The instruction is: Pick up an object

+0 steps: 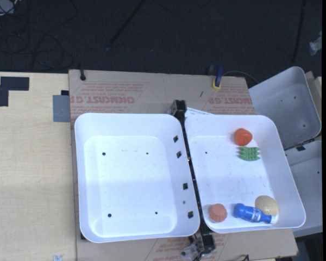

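Quickly: two white bins sit side by side on a brown cardboard sheet (152, 94) with red print, on a light wood bench (27, 173).

The left bin (84, 145) shows a bare white floor with a few small dark dots. The right bin (280, 162) holds all five loose objects.
- At its far right is an orange-red round object (242, 136).
- A green ridged piece (249, 154) lies just near of the orange-red one, very close; contact unclear.
- Along the near wall, a pink-orange round object (218, 212) sits on the left.
- A blue cylinder (252, 213) lies on its side just right of the pink-orange one, a small gap between them.
- A beige round object (267, 204) touches the blue cylinder's far-right end.

Any of these could be the pick target, and all rest on the bin floor.

Black clips (179, 140) run along the seam where the bins meet. A blue and yellow clamp (218, 78) sits at the far edge of the cardboard. A tilted white panel (288, 102) stands right of the bins.

Gripper: cannot tell how open it is or whether it has anything.
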Controlling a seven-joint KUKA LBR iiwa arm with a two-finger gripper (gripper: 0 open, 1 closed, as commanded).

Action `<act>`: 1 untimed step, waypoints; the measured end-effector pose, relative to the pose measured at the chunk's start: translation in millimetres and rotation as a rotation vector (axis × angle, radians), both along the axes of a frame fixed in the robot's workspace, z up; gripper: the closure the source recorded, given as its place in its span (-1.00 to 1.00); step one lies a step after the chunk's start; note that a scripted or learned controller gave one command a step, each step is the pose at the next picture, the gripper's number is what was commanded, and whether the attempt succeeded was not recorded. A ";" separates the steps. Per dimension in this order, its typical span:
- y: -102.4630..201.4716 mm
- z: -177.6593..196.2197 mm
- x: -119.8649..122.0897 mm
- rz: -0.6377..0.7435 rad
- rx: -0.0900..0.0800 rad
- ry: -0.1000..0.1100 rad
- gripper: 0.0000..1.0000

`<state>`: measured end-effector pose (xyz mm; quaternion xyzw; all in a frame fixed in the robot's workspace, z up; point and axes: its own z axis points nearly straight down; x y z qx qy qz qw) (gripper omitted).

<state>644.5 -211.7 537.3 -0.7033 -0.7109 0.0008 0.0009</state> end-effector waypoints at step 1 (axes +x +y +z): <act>1.9 9.7 0.9 0.007 0.000 0.002 1.00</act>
